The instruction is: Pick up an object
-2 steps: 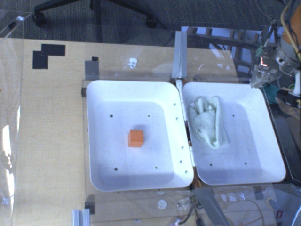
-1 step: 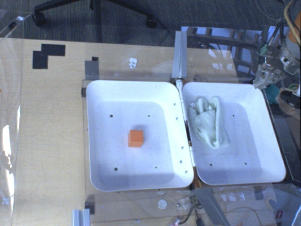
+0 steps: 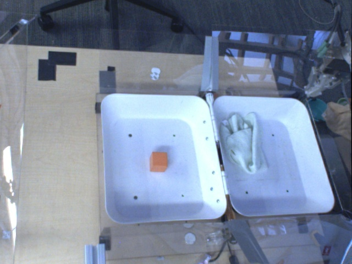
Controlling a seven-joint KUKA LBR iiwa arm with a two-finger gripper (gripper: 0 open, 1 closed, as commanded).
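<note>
Orange cube (image 3: 159, 161) | small, plain-faced | left bin (image 3: 118, 147) centre | jaws: cannot tell

Even, soft overhead light; glare on the bench's (image 3: 33, 164) left edge; slightly blurry.

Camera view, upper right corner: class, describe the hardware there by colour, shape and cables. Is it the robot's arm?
A pale, whitish cluster of hardware sits beyond the right bin, with a thin cable looping above it. It is too small and cluttered to tell whether it belongs to the arm.
</note>
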